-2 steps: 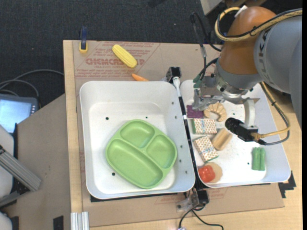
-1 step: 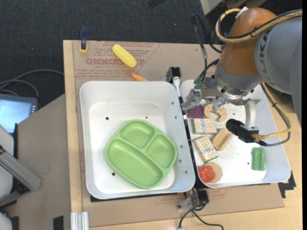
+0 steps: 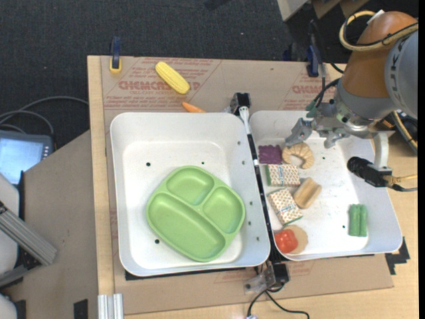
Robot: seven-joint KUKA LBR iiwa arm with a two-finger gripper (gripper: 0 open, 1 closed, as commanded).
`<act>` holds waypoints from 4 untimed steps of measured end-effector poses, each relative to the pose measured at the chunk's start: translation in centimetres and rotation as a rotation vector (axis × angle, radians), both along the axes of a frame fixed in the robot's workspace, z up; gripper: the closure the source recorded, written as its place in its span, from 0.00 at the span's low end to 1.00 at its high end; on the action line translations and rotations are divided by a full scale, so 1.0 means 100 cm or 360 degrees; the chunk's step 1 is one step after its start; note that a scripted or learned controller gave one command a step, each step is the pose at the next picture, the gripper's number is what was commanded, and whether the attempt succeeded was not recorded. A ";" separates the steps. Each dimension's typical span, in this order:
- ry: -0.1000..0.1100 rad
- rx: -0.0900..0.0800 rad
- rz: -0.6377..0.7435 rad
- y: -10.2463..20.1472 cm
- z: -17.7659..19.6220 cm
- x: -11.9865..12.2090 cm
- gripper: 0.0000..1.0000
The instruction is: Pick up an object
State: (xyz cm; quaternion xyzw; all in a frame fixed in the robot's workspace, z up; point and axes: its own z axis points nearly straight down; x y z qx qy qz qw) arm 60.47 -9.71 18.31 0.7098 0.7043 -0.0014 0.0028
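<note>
Cardboard (image 3: 99, 178) covers the bench under two white bins set side by side, with dark carpet beyond its far edge. Nearest in the right bin (image 3: 385, 241), a tomato (image 3: 285, 240) lies against a tan disc (image 3: 298, 236) that it partly hides. Just beyond sit a patterned packet (image 3: 285, 205) and a bread roll (image 3: 307, 193), touching each other, and a green block (image 3: 358, 220) lies well apart near the right wall. Farther in come a second packet (image 3: 283, 174), a croissant (image 3: 299, 154) and a purple piece (image 3: 269, 154), all close together by the divider. The left bin (image 3: 126, 178) holds a green sectioned plate (image 3: 194, 212).

The gripper (image 3: 317, 130) hangs over the far part of the right bin, its two fingers spread apart with nothing between them; the left finger (image 3: 296, 133) ends just above the croissant. A black part (image 3: 365, 169) hanging off the arm is hard to identify. The arm (image 3: 372, 65) is cut off at the right edge.

On the cardboard behind the left bin lie a corn cob (image 3: 172, 77) and an orange piece (image 3: 193, 107), half hidden by the bin rim
</note>
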 end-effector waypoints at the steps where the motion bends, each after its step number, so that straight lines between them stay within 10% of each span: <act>1: 0.0001 0.0016 0.0004 -0.024 -0.100 -0.028 0.00; 2: -0.0010 0.0004 0.0017 -0.032 -0.097 0.037 0.00; 3: -0.0006 0.0005 0.0015 -0.032 -0.087 0.035 1.00; 4: -0.0008 0.0010 0.0018 0.009 0.008 0.000 1.00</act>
